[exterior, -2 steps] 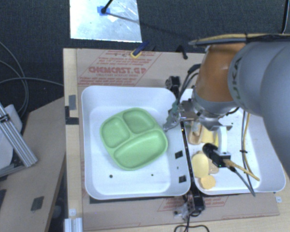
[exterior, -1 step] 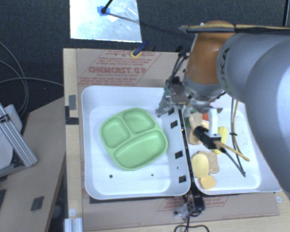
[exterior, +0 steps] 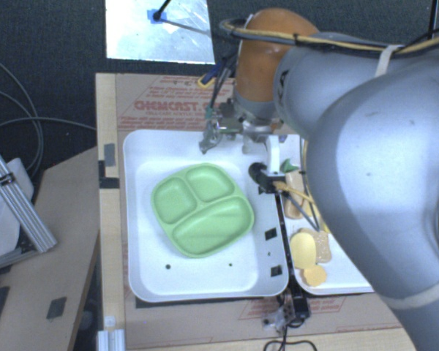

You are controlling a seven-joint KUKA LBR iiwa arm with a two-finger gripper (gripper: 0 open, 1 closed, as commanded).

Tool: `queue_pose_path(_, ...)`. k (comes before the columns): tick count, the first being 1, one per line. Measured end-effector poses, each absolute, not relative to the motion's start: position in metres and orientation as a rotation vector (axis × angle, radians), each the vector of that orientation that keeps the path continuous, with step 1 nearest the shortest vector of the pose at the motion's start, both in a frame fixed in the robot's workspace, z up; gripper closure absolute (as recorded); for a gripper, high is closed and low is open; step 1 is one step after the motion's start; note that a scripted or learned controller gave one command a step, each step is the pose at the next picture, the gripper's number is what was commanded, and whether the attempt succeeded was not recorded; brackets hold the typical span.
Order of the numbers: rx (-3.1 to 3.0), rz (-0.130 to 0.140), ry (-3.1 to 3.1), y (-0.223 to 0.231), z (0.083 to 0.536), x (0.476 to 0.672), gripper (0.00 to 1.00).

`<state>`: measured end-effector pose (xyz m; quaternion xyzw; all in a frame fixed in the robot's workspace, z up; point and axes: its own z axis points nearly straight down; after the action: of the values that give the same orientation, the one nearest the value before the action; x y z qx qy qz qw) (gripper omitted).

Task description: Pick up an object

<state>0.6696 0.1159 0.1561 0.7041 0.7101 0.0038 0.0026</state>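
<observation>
The hand [exterior: 209, 140] hangs over the far edge of the left shallow white bin [exterior: 143, 269], at the end of the grey arm with the orange band [exterior: 267, 57]. Whether it is spread or pressed together I cannot tell, because the wrist covers most of it, and I see nothing gripped in it. The most likely thing to pick is the light green plastic plate with three compartments [exterior: 203, 209], which lies flat in the middle of the same bin. From the hand it lies toward the near side of the bin, apart from it, with a strip of bare white floor between them. The long axis of the plate runs about across the view, a little lower at the right end. Its two small compartments face the hand and the large one is on the near side. I judge that the coming move must bring the hand toward the near side and down onto a rim or a dividing wall, because a flat plate gives little else to grip. Nothing stands in the way inside this bin. In the right white bin [exterior: 344, 280], some pale yellow rounded pieces [exterior: 304, 248] lie just beside the wall between the bins, partly under the arm. Both bins sit on a brown cardboard sheet with red print [exterior: 157, 102] on the worktop.
</observation>
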Motion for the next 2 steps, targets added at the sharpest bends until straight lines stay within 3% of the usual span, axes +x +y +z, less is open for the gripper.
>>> queue_pose_path(1,2.217,0.014,2.217,0.093,0.281,0.623,0.00)
queue_pose_path(2,2.226,-0.016,2.233,0.119,0.190,0.508,0.00)
